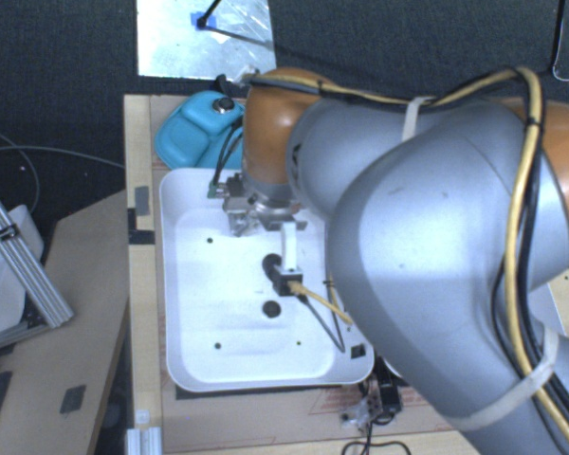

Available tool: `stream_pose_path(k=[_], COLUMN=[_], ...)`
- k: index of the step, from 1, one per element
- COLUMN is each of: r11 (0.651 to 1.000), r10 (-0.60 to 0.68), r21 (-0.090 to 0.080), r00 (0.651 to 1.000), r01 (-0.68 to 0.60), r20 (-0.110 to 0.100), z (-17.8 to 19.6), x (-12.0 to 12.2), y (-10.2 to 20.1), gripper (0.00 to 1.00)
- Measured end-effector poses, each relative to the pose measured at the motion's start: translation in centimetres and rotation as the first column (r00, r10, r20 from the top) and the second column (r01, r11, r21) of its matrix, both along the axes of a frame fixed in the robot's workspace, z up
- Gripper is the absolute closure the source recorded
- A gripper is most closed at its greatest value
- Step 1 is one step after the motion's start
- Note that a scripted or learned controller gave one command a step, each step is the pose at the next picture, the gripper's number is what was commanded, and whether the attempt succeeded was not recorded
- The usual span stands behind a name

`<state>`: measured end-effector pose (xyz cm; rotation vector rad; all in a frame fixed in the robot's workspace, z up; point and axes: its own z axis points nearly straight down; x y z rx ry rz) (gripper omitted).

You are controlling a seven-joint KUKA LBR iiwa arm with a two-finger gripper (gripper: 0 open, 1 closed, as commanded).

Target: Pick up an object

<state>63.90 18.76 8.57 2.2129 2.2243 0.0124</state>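
Note:
My gripper (253,216) hangs low over the far part of the left white bin (194,282), below the orange wrist band. A small black round thing (271,309) lies on the bin floor, a little nearer the front than the gripper and apart from it. I see nothing between the gripper and the bin floor. The big grey arm covers the right side of the view and the right-hand bin.
A blue rounded container (192,131) sits just beyond the far rim of the left bin, close to the wrist. A shiny sheet (204,22) lies behind it. An aluminium frame (19,263) stands off the bench at the left.

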Motion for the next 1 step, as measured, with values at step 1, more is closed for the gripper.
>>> stream_pose_path(k=[1], r11=[1.0], r10=[-0.009], r21=[-0.004], r00=[1.0], r01=[0.009], r20=[-0.004], z=[-0.02], x=[3.17], y=[-7.75], gripper=[1.0])
